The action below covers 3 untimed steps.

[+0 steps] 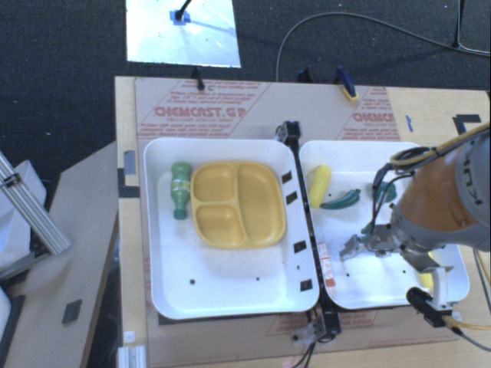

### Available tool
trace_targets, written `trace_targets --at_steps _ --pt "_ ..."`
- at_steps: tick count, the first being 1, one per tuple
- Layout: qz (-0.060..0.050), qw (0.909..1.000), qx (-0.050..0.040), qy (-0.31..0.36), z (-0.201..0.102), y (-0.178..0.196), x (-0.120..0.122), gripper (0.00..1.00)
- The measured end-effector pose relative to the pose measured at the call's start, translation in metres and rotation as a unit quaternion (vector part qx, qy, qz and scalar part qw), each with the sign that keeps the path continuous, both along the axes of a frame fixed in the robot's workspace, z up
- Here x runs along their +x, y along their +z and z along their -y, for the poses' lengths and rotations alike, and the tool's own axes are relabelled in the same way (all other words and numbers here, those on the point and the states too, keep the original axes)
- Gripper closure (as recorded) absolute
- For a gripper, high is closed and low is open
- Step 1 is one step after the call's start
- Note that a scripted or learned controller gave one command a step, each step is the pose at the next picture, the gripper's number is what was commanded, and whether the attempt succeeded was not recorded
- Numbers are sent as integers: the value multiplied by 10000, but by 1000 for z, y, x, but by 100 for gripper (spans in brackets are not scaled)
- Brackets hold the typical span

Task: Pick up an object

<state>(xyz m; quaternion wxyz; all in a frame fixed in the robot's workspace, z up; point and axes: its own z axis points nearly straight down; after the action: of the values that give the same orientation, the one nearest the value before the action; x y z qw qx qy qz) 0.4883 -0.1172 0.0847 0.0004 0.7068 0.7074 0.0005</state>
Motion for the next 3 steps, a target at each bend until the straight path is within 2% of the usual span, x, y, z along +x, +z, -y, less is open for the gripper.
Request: trace_targets --at_steps 1,3 --pt "9 10000 6 1 -1 12 1 100" --pt "25 10000 -7 21 1 100 11 100"
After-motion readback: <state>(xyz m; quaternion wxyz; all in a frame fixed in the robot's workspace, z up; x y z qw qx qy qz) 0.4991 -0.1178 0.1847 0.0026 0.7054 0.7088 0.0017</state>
